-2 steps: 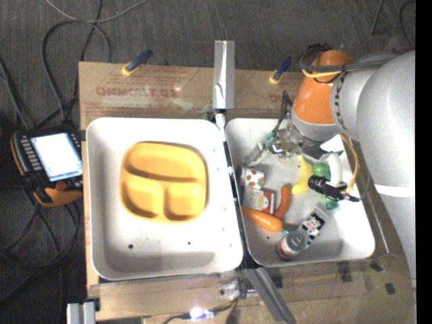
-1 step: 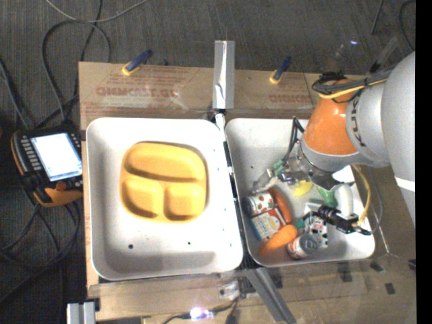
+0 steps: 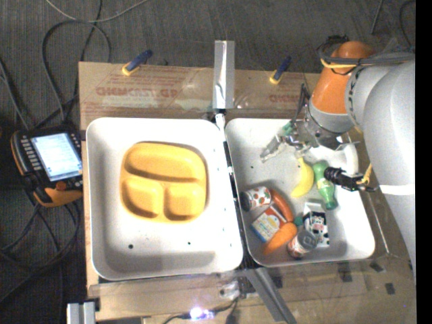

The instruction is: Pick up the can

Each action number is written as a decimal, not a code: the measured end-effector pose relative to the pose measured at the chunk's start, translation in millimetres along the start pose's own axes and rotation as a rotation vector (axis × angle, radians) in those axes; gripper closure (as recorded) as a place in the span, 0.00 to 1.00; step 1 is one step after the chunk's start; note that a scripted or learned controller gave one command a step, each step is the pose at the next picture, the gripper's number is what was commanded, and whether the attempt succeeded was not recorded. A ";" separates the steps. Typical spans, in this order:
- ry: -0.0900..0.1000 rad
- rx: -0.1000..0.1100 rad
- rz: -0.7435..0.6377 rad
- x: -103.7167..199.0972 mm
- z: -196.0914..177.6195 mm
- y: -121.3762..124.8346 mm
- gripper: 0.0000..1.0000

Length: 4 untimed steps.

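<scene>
A small can (image 3: 257,198) with a red and white label lies on its side in the right bin (image 3: 358,248), near that bin's left wall. A second can-like tin (image 3: 300,244) with a silvery top sits at the bin's front, beside a carrot (image 3: 280,237). My gripper (image 3: 281,144) hangs over the back of the right bin, up and to the right of the labelled can and apart from it. Its fingers are open, with nothing between them.
A banana (image 3: 304,179) and a green bottle (image 3: 325,188) lie below the gripper. A small carton (image 3: 267,223) and a cow-print carton (image 3: 316,224) crowd the front of the right bin. The left bin (image 3: 108,248) holds a yellow divided tray (image 3: 164,181).
</scene>
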<state>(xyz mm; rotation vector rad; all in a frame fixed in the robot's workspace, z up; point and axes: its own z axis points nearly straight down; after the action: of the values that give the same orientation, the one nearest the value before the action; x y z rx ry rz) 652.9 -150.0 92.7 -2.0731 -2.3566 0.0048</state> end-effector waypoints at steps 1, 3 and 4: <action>0.003 -0.002 0.153 -11.1 1.9 -22.1 0.00; -0.004 -0.012 0.343 -5.2 4.1 -3.1 0.00; 0.010 -0.015 0.522 -50.1 1.3 -22.2 0.00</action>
<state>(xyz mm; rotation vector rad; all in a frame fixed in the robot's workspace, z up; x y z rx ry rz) 637.3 -202.5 91.5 -2.6134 -1.7430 -0.0218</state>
